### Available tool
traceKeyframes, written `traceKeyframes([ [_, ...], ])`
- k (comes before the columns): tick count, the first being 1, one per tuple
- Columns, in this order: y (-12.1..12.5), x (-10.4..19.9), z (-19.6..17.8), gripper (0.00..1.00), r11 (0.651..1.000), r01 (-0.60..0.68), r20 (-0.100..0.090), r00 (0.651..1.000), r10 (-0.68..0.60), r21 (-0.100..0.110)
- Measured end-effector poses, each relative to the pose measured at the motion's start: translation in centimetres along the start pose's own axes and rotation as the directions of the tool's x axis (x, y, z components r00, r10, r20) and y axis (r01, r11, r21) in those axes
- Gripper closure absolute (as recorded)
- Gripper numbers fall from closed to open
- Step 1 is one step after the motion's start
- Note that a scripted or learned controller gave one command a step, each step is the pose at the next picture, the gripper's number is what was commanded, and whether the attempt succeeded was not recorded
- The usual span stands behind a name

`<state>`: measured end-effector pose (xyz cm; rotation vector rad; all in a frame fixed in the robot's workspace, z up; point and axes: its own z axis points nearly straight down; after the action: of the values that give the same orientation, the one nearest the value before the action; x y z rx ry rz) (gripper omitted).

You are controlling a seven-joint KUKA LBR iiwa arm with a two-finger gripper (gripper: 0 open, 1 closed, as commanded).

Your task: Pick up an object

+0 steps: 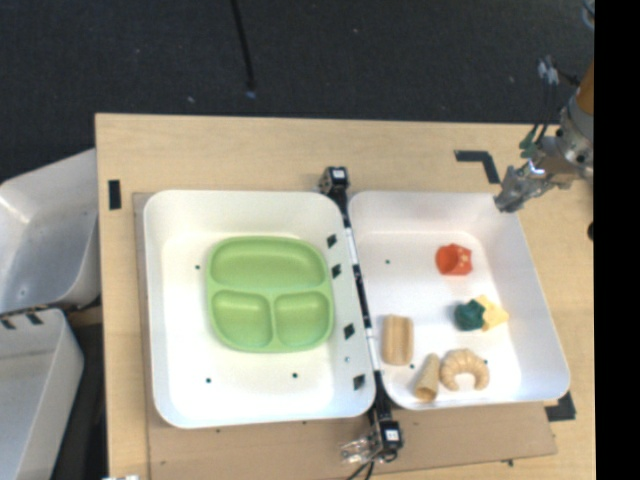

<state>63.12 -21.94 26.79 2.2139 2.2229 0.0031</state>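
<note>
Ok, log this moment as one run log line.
gripper: over right bin's far right corner, nothing held | red piece, croissant: in right bin | green plate: left bin

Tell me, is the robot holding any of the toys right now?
No. The gripper is up at the far corner of the right bin, away from every toy. The red toy and the croissant lie in that bin.

Tabletop with two bins
The light wooden tabletop (220, 148) carries two shallow white bins side by side, touching: the left bin (180, 388) and the right bin (530, 358).
</note>
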Motion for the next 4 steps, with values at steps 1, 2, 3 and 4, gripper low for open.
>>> traceKeyframes([
  [1,-1.1,5.3,1.3,1.0,1.0,0.0,-0.001,1.0,0.0,0.006],
  [2,-2.6,11.1,2.0,1.0,1.0,0.001,-0.001,1.0,-0.001,0.005],
  [3,-3.0,15.9,1.5,1.0,1.0,0.002,-0.003,1.0,-0.002,0.004],
  [4,-4.7,20.4,2.6,1.0,1.0,0.001,-0.001,1.0,-0.001,0.006],
])
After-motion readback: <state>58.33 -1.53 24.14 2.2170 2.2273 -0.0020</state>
